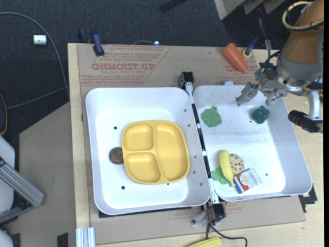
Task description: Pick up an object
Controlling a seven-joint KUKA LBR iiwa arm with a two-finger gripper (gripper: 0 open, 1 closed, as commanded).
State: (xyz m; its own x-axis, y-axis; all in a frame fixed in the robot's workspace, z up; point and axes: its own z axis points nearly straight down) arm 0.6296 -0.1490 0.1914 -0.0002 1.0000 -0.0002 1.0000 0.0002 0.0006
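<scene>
Behind the two white bins, the brown board (154, 60) under them carries red printing that reads "CHEMCAST GP", with smaller red lines around it too fine to read. Taking the right bin (288, 153) as the landmark: the gripper (259, 93) hangs over its far end, its two fingers spread apart with nothing between them, one finger (245, 94) reaching toward the bin's far left part and the other just beside a dark green lump (260, 114) that lies on the bin floor near its far right wall. A lighter green leafy piece (211, 117) lies in the far left part of this bin, well apart from the gripper. At the near left corner of the bin sits a cluster: a yellow banana (225, 163) touching a round speckled cookie (236, 162), a small green piece (220, 177) against the banana's near end, and a small red, white and blue packet (247, 179) whose print is too small to read. Beyond the bin's far wall an orange carrot (235, 57) lies on the board. To the left of this bin, the left bin (97, 138) holds a yellow divided plate (154, 152) with three compartments, and a brown round thing (116, 155) pokes out from beside the plate's left edge. A blue clamp (96, 41) grips the board's far left edge.
</scene>
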